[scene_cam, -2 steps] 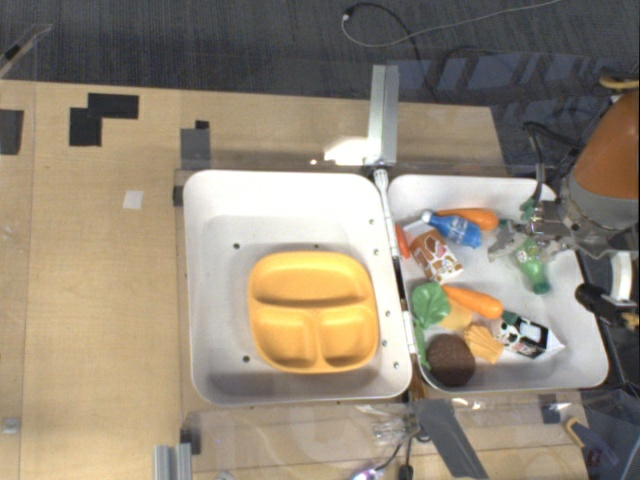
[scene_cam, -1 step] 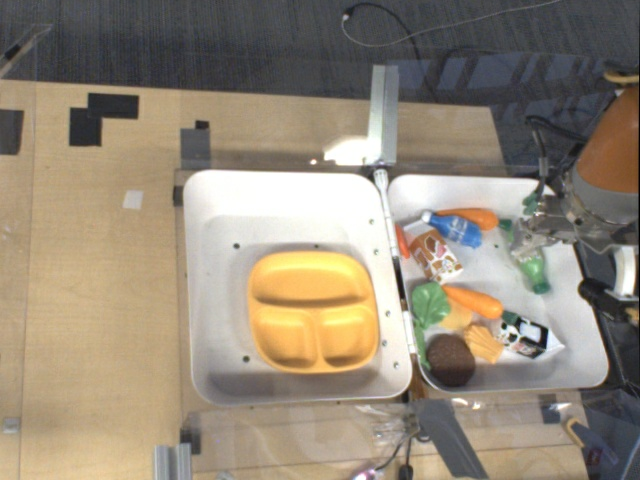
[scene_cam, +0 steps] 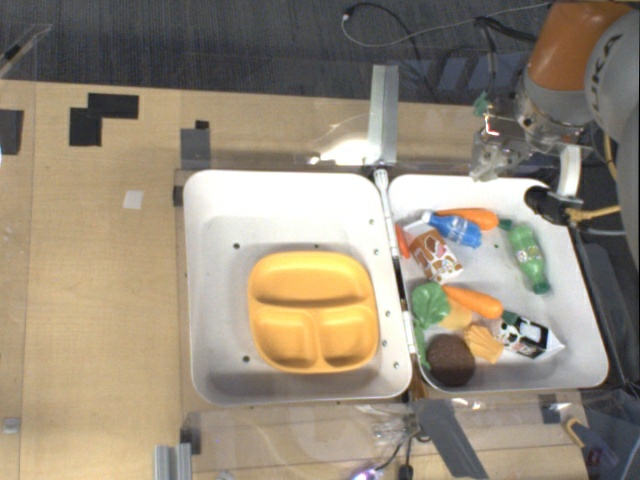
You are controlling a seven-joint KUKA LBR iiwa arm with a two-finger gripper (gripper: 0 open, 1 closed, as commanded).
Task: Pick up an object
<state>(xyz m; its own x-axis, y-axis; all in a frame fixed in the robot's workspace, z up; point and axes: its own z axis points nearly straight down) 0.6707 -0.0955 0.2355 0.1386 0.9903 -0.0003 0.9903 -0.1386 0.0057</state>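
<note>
Tabletop: a pale wooden tabletop [scene_cam: 90, 298] spreads wide and bare to the left of two shallow white bins set side by side.
Arm: the grey arm [scene_cam: 590, 48] with its orange band enters from the upper right, above the far right corner of the right bin.
Left bin: the left bin [scene_cam: 215, 268] carries a yellow divided tray [scene_cam: 313, 308] near its centre, with a broad white margin open along every wall.
Right bin: the right bin [scene_cam: 580, 318] is crowded down its middle; open floor lies along its far wall and in its near right corner.
Claw: the claw [scene_cam: 497, 153] hangs over the far rim of the right bin, apart from every object; whether its fingers are open or closed cannot be told at this angle.
Green bottle: a green bottle [scene_cam: 527, 256] lies alone near the right wall.
Carrots: one orange carrot [scene_cam: 470, 218] lies beside a blue item [scene_cam: 455, 231]; a second carrot [scene_cam: 475, 301] lies mid-bin beside a green leafy piece [scene_cam: 430, 303].
Carton: a brown and white carton [scene_cam: 436, 255] sits close to the dividing wall.
Brown ball: a dark brown round object [scene_cam: 451, 358], possibly a coconut, sits by the near wall.
Small pack: a black and white pack [scene_cam: 527, 337] lies beside a tan piece [scene_cam: 482, 342].
</note>
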